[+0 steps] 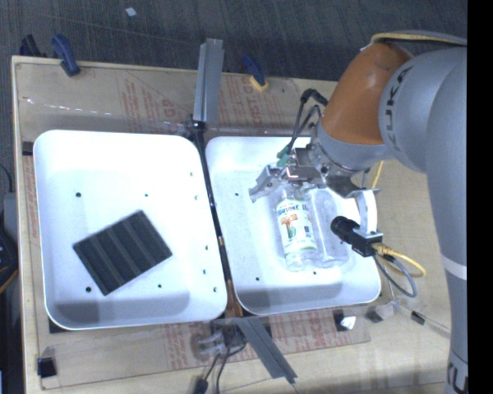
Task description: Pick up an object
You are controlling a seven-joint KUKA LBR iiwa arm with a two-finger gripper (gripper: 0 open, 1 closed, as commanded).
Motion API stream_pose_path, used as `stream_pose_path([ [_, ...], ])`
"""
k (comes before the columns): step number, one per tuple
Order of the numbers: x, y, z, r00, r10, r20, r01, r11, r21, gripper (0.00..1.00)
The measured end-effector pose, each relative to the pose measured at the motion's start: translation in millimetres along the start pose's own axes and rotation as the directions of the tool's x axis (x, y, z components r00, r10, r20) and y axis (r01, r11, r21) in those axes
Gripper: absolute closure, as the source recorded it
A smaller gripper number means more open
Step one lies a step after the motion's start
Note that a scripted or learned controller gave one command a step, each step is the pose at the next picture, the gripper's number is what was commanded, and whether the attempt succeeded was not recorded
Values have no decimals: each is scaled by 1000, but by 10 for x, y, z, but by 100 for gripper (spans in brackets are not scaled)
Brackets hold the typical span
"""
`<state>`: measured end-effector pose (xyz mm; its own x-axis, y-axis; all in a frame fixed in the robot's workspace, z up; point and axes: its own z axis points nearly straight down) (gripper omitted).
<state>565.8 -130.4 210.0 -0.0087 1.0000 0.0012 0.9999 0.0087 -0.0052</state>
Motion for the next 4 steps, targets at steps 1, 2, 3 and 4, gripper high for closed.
stream_pose_path([
  [1,-449,-101,759,996,-90,3,90,996,-25,0],
  [2,-596,140,833,986,-165,9,165,985,-52,0],
  [3,-709,422,847,981,-193,-2,193,981,-32,0],
  [4,-898,536,840,973,-229,25,230,973,-26,0],
])
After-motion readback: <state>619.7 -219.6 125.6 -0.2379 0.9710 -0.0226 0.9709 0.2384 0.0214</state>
